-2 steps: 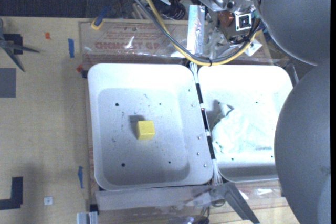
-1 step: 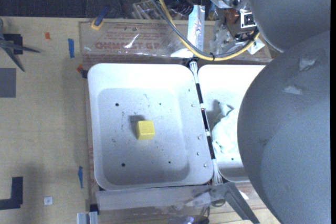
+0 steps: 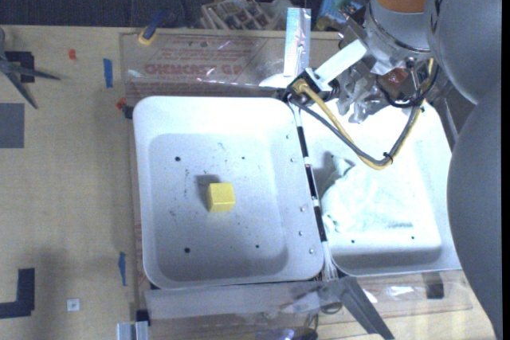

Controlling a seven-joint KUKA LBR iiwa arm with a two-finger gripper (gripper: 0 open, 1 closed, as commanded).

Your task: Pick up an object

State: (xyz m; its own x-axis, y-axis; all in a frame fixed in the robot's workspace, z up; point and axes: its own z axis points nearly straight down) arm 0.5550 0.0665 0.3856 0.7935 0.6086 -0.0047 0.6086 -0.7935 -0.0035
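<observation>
A small yellow block [image 3: 221, 197] lies near the middle of the left white bin [image 3: 159, 131]. My gripper [image 3: 360, 103] hangs above the far part of the right bin [image 3: 414, 239], well to the right of the block and apart from it. Yellow and black cables loop below the wrist. Something pale and crumpled, like white cloth or plastic [image 3: 368, 199], lies in the right bin under the gripper.
A clear plastic panel with red lettering [image 3: 203, 61] stands behind the left bin. The grey arm [image 3: 470, 28] fills the right side of the view. Cluttered boxes and cables sit beyond the bench's far edge.
</observation>
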